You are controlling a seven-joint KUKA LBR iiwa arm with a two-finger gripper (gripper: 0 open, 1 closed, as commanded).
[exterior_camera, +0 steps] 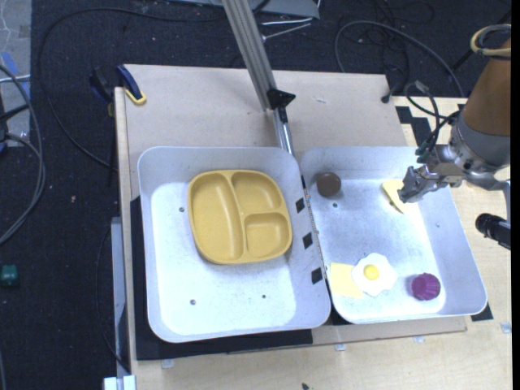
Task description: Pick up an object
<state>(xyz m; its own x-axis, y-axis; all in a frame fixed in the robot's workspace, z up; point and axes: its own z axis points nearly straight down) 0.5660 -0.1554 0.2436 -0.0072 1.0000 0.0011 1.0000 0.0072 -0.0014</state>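
Observation:
My gripper point(409, 190) hangs low over the far right part of the right bin point(455, 242), reaching in from the right. Its tip is right at a small pale yellow piece point(392, 193), partly covering that piece's right side. A brown round object point(328, 184) lies at the bin's far left. Along the near side lie a toy fried egg point(373, 274), which rests on a flat yellow slice point(340, 280), and a purple lump point(425, 286).
The left bin point(162, 291) holds a yellow divided plate point(240, 215). A metal pole point(253, 47) slants up from the seam between the bins at the back. Dark cables run over the floor around the bench.

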